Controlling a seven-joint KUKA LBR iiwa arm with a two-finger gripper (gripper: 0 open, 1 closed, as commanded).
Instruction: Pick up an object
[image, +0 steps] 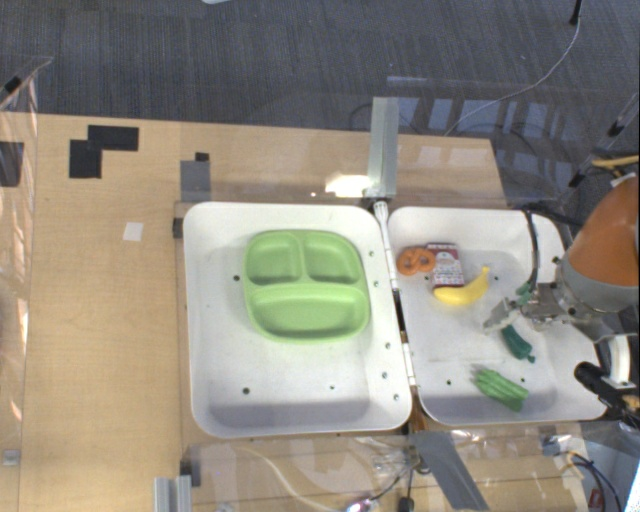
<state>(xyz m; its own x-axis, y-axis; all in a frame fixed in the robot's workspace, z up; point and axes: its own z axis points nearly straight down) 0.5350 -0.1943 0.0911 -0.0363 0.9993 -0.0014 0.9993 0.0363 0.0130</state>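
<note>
Two white bins sit side by side on the wooden bench, and I am working in the right bin, reaching in from the right edge of the frame. Nearest the bottom of the frame lies one ridged green vegetable, long and lying at a slant on the bin floor. Just above it is one dark green pepper-like piece, small and stubby, and my gripper hangs right at its upper end; how far my fingers are spread, and whether they touch it, I cannot tell from this angle. Further up and left lies one yellow banana, curved, with one dark red packet touching its upper side and one orange pretzel-shaped piece just beside the packet, near the bin's left wall. Nothing lies between my gripper and the dark green piece. In the left bin, middle of the frame, rests one light green divided plate with three compartments.
</note>
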